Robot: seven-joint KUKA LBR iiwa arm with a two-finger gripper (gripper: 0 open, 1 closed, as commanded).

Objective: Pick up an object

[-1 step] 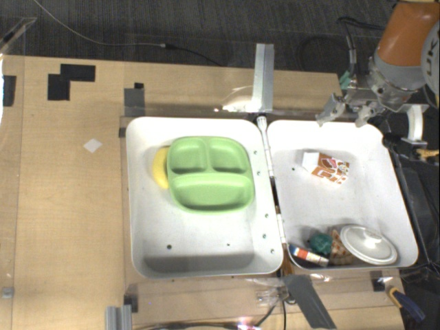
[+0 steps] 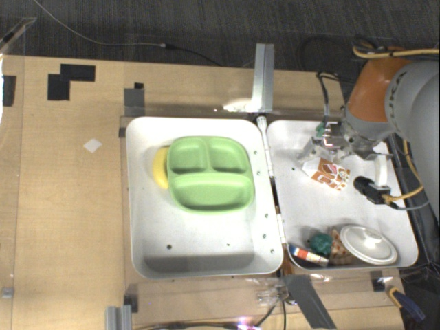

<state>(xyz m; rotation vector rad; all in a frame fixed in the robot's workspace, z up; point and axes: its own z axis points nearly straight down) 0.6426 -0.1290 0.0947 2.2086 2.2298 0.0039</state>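
Well, gripper (image 2: 328, 146): mine, hanging over the far end of the right bin (image 2: 306, 208); whether it stands apart or together I cannot tell from this slant.
Packet (image 2: 331, 175): the likeliest thing to pick, small, flat, printed orange and white. It lies on the bin floor just beside me, on my near side, and I do not hold it.
Long axis: slantwise across the floor. One end sits close under me toward the divider, and the other points away toward the bin's outer wall and near rim.
Risk, flatness: it seems to lie flush (little edge to catch), so I judge I could close above it and come up with nothing.
Risk, alignment: if I close along that slanted length and not across it, the packet may skid or buckle out.
Risk, corner grip: a pinch on one end only would likely let it swing and drop.
Clutter: silver lid (image 2: 369, 245), teal object (image 2: 320, 242) and marker (image 2: 307, 254) sit well apart from me, at the near end.
Green plate (image 2: 210, 172): well apart, in the other bin.
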